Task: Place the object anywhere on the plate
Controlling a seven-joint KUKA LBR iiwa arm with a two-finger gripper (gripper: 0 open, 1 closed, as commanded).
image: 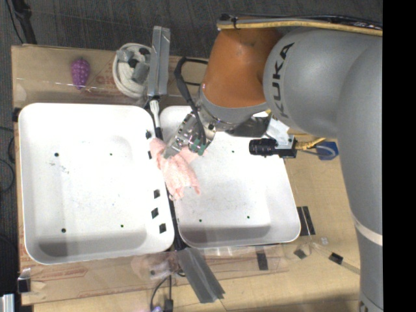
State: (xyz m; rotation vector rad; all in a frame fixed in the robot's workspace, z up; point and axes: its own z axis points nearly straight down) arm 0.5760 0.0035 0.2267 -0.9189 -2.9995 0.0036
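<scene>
A pale pink, soft-looking object (pixel 177 171) lies in the right bin (pixel 260 207), against its left wall next to the seam between the two bins. My gripper (pixel 182 139) hangs right over the object's upper end and seems to touch it there. The grey arm with its orange band comes in from the upper right and hides the right bin's back part.
The left bin (pixel 84 181) sits beside the right one. Behind it on the bench lie a small purple grape-like thing (pixel 80 72) and a white coiled item (pixel 132 69). A grey bar (pixel 158 60) stands at the seam's far end. Black tape marks the seam.
</scene>
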